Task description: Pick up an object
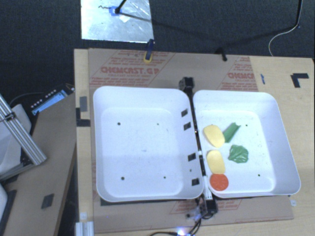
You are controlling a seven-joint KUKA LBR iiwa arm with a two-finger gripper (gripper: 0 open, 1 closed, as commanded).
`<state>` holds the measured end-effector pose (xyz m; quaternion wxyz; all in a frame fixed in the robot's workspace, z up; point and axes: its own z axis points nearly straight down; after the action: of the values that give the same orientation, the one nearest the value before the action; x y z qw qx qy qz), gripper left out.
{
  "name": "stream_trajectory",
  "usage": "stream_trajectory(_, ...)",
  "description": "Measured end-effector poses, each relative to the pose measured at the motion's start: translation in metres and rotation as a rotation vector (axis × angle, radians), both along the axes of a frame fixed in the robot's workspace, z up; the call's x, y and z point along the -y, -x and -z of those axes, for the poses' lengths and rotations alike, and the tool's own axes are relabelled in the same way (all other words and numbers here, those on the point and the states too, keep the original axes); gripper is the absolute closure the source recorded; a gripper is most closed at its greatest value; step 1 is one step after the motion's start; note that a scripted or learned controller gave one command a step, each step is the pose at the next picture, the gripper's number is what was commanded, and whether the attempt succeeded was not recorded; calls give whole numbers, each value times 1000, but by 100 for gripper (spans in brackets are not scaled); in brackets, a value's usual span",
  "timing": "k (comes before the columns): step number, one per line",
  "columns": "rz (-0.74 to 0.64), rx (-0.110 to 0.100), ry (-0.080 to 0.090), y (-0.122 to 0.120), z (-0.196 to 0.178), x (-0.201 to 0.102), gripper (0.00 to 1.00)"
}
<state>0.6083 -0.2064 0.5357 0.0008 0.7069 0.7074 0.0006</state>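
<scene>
The right bin [275,132] holds several small objects near its left side. A pale yellow oval piece [213,135] lies beside a slim dark green piece [230,130]. Below them sit a second yellow oval [215,161] and a leafy green piece [238,154]. A flat orange-red disc [219,182] rests at the bin's front left corner.
The left bin [142,141] stands beside the right one, joined by a black hinge strip [193,136]. Both sit on a cardboard sheet [128,68]. A shiny metal plate [115,14] lies at the back, and an aluminium frame [19,136] stands at far left.
</scene>
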Motion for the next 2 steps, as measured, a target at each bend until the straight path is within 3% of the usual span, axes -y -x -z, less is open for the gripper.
stream_trajectory(1, 0, 1, 0, 15, 0, 0, 100)
stream_trajectory(2, 0, 1, 1, 49, 0, 0, 100)
